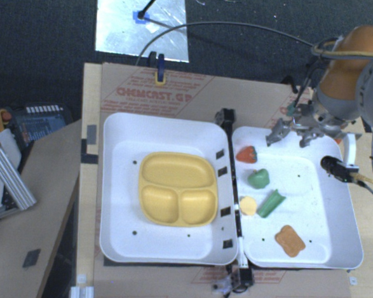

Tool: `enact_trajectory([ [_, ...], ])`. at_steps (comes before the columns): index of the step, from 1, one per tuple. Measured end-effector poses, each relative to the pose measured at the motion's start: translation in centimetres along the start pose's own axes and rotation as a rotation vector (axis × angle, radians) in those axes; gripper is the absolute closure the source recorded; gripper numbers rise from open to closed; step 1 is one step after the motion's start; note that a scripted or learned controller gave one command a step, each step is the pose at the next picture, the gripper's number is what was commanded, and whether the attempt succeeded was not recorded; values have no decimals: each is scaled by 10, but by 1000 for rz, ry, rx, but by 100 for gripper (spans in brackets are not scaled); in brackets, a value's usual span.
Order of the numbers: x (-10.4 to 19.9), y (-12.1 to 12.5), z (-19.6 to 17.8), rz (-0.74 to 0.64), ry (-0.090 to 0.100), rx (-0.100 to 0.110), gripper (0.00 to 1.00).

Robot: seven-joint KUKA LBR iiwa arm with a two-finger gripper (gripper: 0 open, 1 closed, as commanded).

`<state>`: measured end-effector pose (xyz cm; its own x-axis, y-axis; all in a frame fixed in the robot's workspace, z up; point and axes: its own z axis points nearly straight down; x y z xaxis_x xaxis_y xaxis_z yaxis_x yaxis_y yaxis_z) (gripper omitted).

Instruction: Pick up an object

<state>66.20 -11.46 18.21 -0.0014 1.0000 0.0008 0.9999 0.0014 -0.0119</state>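
My gripper [291,138] hangs above the back edge of the right bin [335,206], its two fingers spread apart with nothing between them. Below and to its left in that bin lies a red pepper-like toy [247,154]. In front of that sit a green round toy [258,178], a long green piece [270,203], a small yellow round piece [248,205] and an orange-brown cracker-like piece [289,240]. All of them lie apart from the gripper.
The left bin [116,191] holds a yellow divided tray [177,188]. A black divider with clips [230,180] runs between the two bins. Cardboard lies under both bins, and a foil sheet [142,20] sits at the back.
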Motion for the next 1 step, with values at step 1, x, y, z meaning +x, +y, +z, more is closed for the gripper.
enact_trajectory([
  [1,0,3,-9,-2,-1,-13,0],
])
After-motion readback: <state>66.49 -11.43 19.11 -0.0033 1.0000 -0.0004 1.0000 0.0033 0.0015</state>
